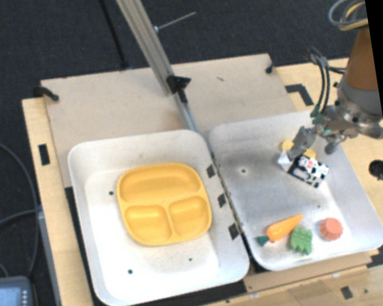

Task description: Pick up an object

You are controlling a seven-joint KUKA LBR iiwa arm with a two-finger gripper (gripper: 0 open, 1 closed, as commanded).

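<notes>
Hangs over the right bin near its far right part: gripper, with fingers spread apart, one toward the left and one toward the right. Grips nothing that can be made out between them. Sits just beside a small box with a black-and-white pattern and a spot of red, lying tilted on the bin floor just below the left finger; whether touching or a little apart, cannot tell. Shows a small yellow piece at the box's upper left corner, too small to name.

Carries above the wrist an orange band, with dark cables looping down along the arm's left side.

Holds, along the near edge of the same bin, three more things in a row: a carrot lying on its side, a green leafy toy just beside it, and a round orange-red piece a little to the right. All well apart from the gripper.

Lies to the left, rim against rim with the first: the left bin, bearing a yellow divided plate near its middle.

Stands behind the bins on the bench: a slanted metal rail, running up toward the top edge
</notes>
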